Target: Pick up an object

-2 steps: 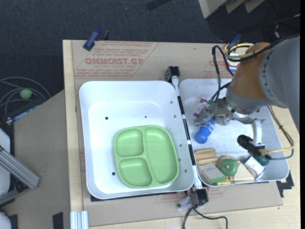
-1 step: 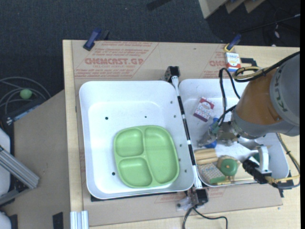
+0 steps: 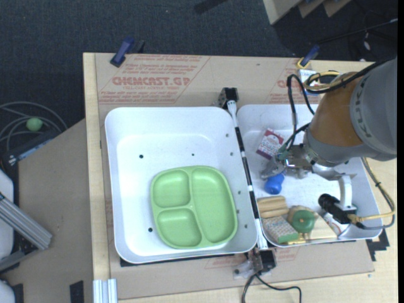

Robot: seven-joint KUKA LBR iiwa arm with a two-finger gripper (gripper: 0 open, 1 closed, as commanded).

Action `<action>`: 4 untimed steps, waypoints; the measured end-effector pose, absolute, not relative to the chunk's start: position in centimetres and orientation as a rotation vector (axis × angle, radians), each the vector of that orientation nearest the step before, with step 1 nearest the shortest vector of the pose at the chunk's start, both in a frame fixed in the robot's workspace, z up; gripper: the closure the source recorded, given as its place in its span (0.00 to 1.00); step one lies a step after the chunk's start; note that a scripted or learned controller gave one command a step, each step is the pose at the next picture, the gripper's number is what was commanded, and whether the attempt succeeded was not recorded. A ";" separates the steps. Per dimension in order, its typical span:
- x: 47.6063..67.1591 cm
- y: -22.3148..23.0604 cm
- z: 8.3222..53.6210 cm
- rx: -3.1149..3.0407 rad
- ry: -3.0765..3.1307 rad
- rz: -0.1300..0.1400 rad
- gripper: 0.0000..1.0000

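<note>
Just above the blue object [image 3: 274,184] in the right bin [image 3: 252,115], beside the green tray [image 3: 191,206], claw [image 3: 276,165] hovers, spread cannot be told; should descend straight, centre over it, avoid the wooden block [image 3: 272,206].

green divided plate [image 3: 192,206] in left bin [image 3: 120,169]
</note>
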State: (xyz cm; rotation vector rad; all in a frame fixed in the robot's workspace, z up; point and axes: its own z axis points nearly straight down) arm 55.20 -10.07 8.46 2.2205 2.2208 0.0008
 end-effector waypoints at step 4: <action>55.2 -9.1 8.4 2.221 2.221 0.001 0.00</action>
